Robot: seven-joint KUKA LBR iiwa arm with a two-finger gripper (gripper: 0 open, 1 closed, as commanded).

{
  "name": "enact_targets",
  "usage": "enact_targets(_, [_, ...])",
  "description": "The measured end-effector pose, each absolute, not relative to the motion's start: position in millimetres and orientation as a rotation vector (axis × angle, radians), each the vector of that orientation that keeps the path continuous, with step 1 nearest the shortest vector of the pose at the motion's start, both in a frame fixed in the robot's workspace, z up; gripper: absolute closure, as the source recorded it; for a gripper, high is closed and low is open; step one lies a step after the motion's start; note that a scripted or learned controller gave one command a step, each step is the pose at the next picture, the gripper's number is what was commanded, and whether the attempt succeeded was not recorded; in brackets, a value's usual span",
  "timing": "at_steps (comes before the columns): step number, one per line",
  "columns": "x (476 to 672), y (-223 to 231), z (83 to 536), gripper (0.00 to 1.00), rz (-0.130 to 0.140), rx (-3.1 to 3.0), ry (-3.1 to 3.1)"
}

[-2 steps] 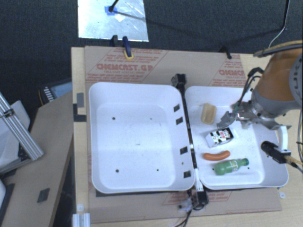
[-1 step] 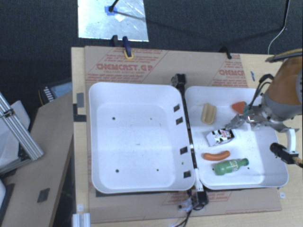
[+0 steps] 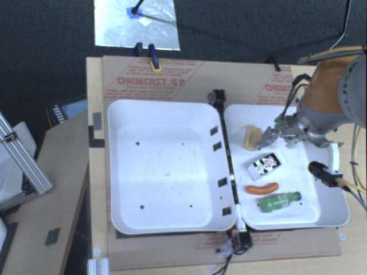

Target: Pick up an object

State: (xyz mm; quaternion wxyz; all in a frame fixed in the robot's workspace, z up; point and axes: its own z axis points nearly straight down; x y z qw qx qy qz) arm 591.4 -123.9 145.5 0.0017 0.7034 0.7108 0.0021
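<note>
Reaching in from the right, the grey arm with its orange band (image 3: 324, 90) hangs over the right-hand shallow white plastic bin (image 3: 330, 213). Its gripper (image 3: 268, 137) points down and to the left, toward the bin's upper left part. Whether the fingers are spread or closed I cannot tell; nothing is seen between them.

Four things lie in that right bin. A pale tan block, perhaps a sponge or a piece of bread (image 3: 252, 137), sits just beside the gripper tip, on its left. Below it lies a small white box with black markings (image 3: 265, 165), tilted on the bin floor. Further down rests an orange-red sausage-shaped toy (image 3: 262, 188), and just beneath that a green plastic bottle (image 3: 278, 201) lies on its side, neck pointing right.

The left-hand shallow white plastic bin (image 3: 114, 153) stands alongside, the two meeting along a dark divider strip (image 3: 225, 153). Both bins rest on a brown cardboard sheet with red lettering (image 3: 172, 79) that covers the surface.
</note>
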Motion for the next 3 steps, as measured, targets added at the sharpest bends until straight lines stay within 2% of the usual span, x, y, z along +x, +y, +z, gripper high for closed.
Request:
enact_targets(1, [574.3,-100.0,81.2,0.00,-0.002,2.218,2.231])
enact_targets(2, [576.6,-101.9,95.3,1.00,0.003,2.215,2.224])
enact_targets(3, [541.2,-215.6,158.2,1.00,-0.003,2.225,2.203])
